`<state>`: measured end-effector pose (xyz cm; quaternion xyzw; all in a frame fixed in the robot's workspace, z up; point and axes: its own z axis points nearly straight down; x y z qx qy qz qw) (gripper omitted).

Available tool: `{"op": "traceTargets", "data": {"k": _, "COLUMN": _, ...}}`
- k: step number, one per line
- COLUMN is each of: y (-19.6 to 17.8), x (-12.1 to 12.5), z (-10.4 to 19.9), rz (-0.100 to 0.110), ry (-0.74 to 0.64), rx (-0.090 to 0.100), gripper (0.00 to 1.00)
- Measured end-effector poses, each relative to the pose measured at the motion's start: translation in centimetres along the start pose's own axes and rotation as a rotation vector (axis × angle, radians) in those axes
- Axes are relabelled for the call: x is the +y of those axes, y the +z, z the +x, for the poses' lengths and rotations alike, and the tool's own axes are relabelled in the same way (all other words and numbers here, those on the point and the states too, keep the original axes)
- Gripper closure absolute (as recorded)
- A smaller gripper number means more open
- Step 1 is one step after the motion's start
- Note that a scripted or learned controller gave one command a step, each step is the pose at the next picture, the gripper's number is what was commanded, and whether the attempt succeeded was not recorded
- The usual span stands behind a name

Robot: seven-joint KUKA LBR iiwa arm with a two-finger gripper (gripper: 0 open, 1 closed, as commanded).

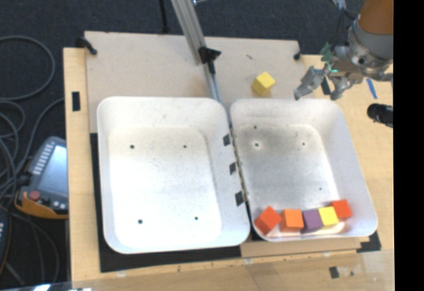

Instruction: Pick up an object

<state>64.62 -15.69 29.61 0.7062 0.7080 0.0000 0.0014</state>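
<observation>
Hand hovers at 1 o'clock above right white bin, fingers spread, gripping nothing. Small yellow cube on worktop nearest; centre over it, descend straight.

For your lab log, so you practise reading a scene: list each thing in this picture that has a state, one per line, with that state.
Gripper: open, hovering above the bench behind the right bin, holding nothing.
Yellow block: on the bench, outside both bins.
Row of blocks: five, lined up along the front wall of the right bin.
Left bin: flat on the bench, beside the right bin.
</observation>
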Motion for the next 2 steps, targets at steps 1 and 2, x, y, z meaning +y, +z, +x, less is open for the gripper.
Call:
{"op": "traceTargets", "data": {"k": 1, "y": 5.5, "x": -7.4, "z": 1.8, "rz": 0.01, "ry": 0.005, "rx": 0.003, "gripper": 0.0}}
{"op": "traceTargets", "data": {"k": 2, "y": 10.2, "x": -11.9, "z": 7.5, "rz": 0.009, "ry": -0.002, "rx": 0.004, "gripper": 0.0}}
